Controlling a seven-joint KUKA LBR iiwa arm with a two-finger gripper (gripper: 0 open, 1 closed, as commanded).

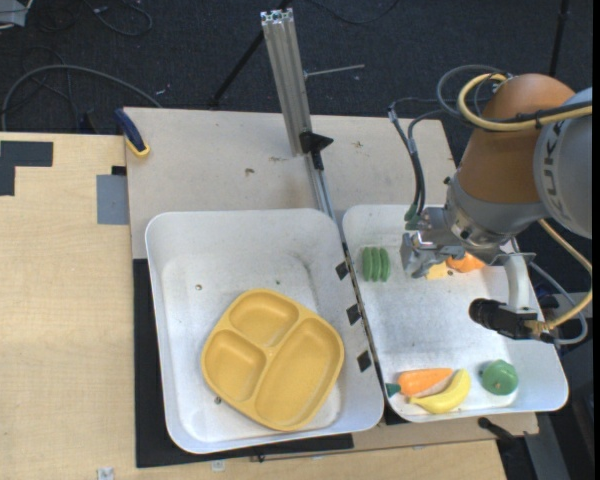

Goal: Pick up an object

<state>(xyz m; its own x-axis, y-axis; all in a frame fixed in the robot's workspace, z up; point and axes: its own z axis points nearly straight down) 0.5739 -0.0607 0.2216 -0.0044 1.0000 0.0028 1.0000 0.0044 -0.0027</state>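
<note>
A single fixed camera is mounted above the counter and looks down at a slant. It stands far enough back to take in both white bins, the left bin and the right bin, side by side, with dark floor beyond. The arm enters from the frame's right side.

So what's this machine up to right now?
A robot arm is reaching into the right bin, its gripper low over an orange and yellow object near the far wall. Nothing looks lifted yet. A green object lies beside it; a carrot, banana and green ball sit nearer. The left bin holds a yellow divided plate.
</note>
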